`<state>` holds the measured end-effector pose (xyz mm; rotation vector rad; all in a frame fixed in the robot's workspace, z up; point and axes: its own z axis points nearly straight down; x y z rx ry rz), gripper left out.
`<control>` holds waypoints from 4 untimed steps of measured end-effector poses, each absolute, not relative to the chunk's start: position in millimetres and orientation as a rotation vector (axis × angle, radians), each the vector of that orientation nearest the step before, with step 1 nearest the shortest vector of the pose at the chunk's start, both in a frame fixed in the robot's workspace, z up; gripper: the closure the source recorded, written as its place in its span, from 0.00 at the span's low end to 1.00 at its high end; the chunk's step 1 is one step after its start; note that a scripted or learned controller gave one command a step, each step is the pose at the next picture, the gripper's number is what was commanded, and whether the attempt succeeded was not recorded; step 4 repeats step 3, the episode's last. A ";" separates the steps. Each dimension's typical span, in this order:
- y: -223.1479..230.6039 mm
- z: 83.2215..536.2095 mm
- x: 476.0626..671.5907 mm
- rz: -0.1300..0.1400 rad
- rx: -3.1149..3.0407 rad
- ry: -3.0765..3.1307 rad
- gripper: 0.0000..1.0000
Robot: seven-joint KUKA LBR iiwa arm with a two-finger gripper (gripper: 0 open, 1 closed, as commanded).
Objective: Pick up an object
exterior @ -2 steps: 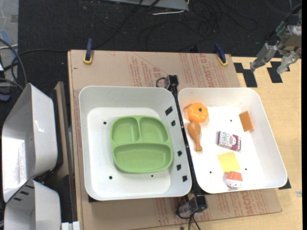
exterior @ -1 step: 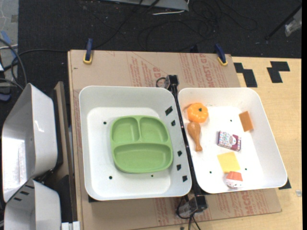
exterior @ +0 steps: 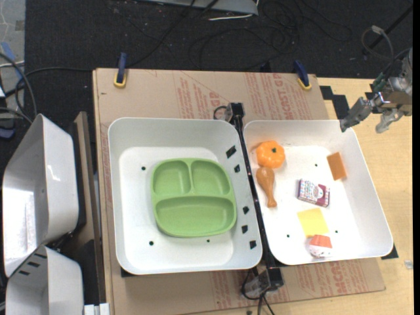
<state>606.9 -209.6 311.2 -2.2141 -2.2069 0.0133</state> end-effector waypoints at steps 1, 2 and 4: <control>-222.1 444.5 645.4 -0.008 -2.226 -2.236 0.00; -221.5 551.1 551.1 -0.007 -2.234 -2.225 0.00; -193.3 408.5 519.3 0.008 -2.217 -2.211 0.00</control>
